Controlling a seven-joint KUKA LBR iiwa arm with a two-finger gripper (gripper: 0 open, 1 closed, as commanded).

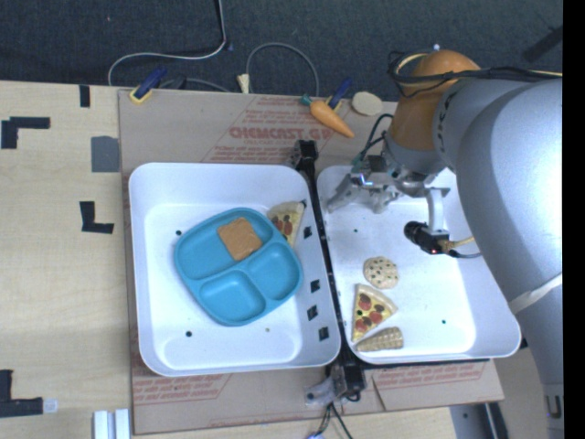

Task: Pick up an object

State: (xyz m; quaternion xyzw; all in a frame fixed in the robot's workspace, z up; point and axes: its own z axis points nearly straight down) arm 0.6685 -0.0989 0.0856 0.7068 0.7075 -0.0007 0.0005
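Note:
My gripper (364, 190) hangs low over the far left corner of the right bin (457, 327), close to the divider between the bins. Nothing shows in its grasp. In the right bin lie a chocolate-chip cookie (380, 272), a pizza slice (371, 311) and a ridged tan wafer (379, 339), all nearer the front than the gripper. In the left bin (155, 245) a blue divided tray (239, 277) carries a square brown toast (240, 238). A second pizza slice (288, 219) lies against that tray's right edge.
A toy carrot (329, 117) and a pale round disc (366, 103) lie on the cardboard behind the bins. Cables loop at the back. The grey arm (512, 181) covers the right bin's far right side, with a small black fitting (425, 236) beside it.

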